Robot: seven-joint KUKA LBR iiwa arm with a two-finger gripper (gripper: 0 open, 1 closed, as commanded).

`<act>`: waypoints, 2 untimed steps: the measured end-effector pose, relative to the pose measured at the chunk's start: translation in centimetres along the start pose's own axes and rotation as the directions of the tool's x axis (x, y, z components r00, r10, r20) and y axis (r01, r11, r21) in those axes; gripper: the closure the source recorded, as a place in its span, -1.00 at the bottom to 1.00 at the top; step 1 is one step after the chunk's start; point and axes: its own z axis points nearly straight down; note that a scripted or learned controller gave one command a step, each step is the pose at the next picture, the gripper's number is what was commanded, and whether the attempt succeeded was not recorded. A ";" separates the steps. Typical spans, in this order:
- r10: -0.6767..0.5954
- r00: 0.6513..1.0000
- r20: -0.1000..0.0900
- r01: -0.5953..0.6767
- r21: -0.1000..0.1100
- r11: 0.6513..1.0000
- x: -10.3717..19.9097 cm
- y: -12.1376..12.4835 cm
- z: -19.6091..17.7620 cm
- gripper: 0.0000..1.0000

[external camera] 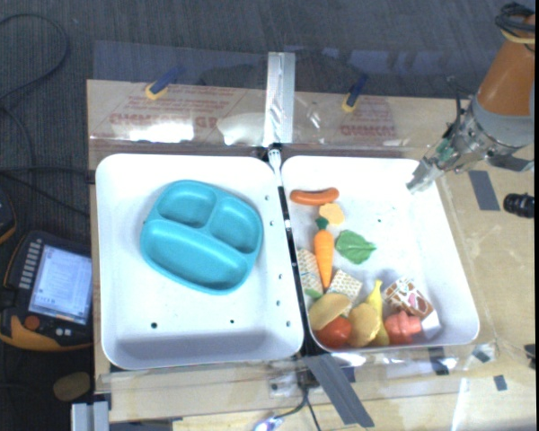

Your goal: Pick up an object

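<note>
Gripper (424, 176) sits over the far right corner of the right bin (454, 232), tip pointing down-left; too small and blurred to tell how it's set, and nothing seen in it. Arm (506, 83) comes in from the right w/ the orange band above the wrist.

Nearest thing to the gripper is bare bin floor. All the toy food is well apart from it, left and nearer: hot dog (314, 196) by the divider, an orange bit (331, 213) just below it, carrot (323, 248), green leaf (355, 246) beside the carrot. Crackers (344, 283) under those. Near edge holds a tight pile: bread roll (329, 307), tomato (336, 331), banana (374, 300), a red fruit (399, 327), small printed box (410, 298). Left bin (117, 241) has a blue divided plate (202, 233).

Risks, as I judge it:
- Straight descent from here prob. closes on nothing, since no item is under it.
- So close to the corner wall, gripper could clip the rim.
- Going for the near pile: items touch/overlap, so a grab may catch two, or shove one aside.
- Leaf and crackers lie flat; likely to slip out.
- Hot dog and carrot are close to the divider, leaving poor clearance on that side.
</note>
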 end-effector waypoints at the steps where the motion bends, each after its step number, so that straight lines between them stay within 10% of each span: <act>1: 0.308 0.951 -0.003 -0.308 0.000 0.951 1.4 0.4 -23.8 1.00; 2: 0.280 0.960 -0.003 -0.280 -0.001 0.960 6.0 3.7 -28.4 1.00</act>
